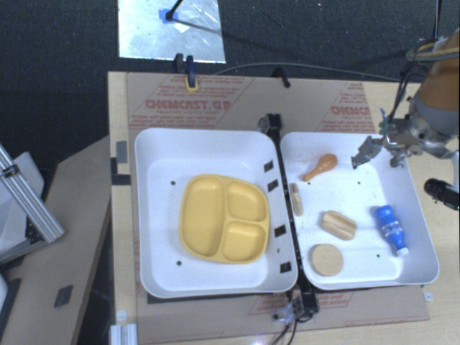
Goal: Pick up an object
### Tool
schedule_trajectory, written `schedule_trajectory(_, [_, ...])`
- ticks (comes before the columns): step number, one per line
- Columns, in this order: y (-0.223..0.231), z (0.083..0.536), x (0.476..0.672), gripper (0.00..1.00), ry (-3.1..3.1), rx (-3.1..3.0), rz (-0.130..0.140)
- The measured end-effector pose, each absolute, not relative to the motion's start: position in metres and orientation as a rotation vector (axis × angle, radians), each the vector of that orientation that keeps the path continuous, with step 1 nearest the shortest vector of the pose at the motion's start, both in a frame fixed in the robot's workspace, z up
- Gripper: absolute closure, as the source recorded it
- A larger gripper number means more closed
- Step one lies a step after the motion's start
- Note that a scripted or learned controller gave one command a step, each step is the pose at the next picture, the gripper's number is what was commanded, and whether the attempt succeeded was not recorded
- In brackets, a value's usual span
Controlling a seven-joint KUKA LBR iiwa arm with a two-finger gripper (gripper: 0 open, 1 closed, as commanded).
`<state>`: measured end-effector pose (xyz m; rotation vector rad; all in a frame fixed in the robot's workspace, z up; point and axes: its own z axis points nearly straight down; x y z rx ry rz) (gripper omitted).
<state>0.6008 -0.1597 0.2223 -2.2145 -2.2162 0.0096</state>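
Camera view, slanted from above: two shallow white bins sit side by side on my bench. Left bin holds a yellow divided tray. Right bin holds every candidate for the pick: a wooden drumstick-shaped piece near the back, a small pale stick against the divider, a tan bread roll near the middle, a round flat wooden disc toward the front, and a blue bottle lying on its side near the right wall.

Gripper hangs over the back right part of the right bin, above the floor, with its two fingers spread apart and nothing between them. No object is touched.

I judge the step in hand to be choosing and approaching a target. The drumstick-shaped piece lies nearest the gripper (though its narrow handle offers little to squeeze). The bread roll looks the kinder choice to me: it stands apart from its neighbours, with bare floor on both sides for the fingers to descend.

To do this well, I would centre the fingers over the roll's short axis, descend straight until they straddle it, close only then, and lift vertically. The disc looks too flat to pinch reliably.
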Motion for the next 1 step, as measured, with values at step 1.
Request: schedule_trajectory(1, [-0.1594, 0.2294, 0.6034, 0.00, -2.226, -2.219, -0.001])
